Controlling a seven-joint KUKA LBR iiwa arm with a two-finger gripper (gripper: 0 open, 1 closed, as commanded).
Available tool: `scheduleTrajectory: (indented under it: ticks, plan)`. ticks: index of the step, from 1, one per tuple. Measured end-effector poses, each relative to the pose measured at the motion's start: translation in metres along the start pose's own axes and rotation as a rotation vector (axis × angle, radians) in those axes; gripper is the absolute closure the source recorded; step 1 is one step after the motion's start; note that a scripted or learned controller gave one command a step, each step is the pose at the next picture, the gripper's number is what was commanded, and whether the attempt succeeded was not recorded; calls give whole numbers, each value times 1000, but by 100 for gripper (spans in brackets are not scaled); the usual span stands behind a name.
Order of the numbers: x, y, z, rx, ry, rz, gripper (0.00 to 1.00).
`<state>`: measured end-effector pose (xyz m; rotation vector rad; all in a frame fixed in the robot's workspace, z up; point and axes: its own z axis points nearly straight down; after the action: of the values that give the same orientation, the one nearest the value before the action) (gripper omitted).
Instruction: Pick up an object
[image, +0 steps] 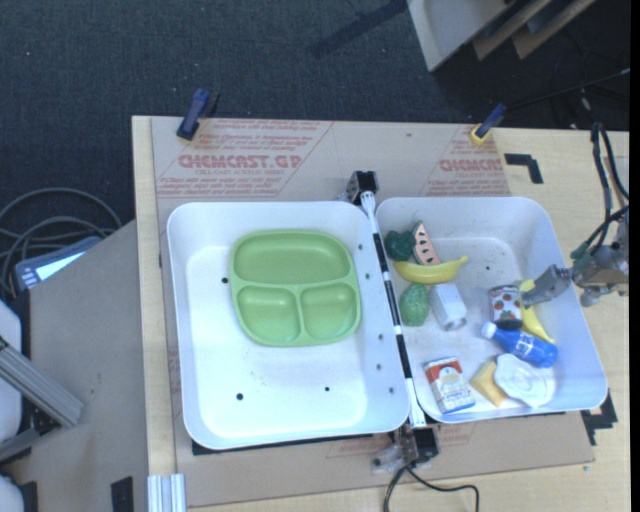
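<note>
The right bin (495, 248) holds several small objects. A yellow banana (430, 270) lies by a watermelon slice (424, 243) and a dark green piece (400, 245). Below them are a light green fruit (414, 304) and a white cylinder (450, 306). A patterned little can (505, 303), a blue bottle (525, 345), a red and white box (450, 385), a yellow wedge (486, 381) and a white round lid (522, 380) crowd the near right corner. My gripper (548, 284) hangs over the bin's right side, just right of the can and above the bottle. Nothing is visibly held.
The left bin (190, 330) holds a green divided plate (295, 285). A black ridge (385, 300) separates the bins. Clamps (195, 112) pin the board at the back. Cables (610, 200) hang at the right edge.
</note>
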<state>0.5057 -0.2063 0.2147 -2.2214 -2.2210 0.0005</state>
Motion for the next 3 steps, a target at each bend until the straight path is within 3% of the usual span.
scheduleTrajectory:
  ticks: [1, 2, 3]
  plan:
    - [-5, 55, 47, -1, -1, -1, 0]
    - [-9, 58, 119, 2, 1, 0, 0]
    - [-9, 60, 106, -5, 0, -1, 100]
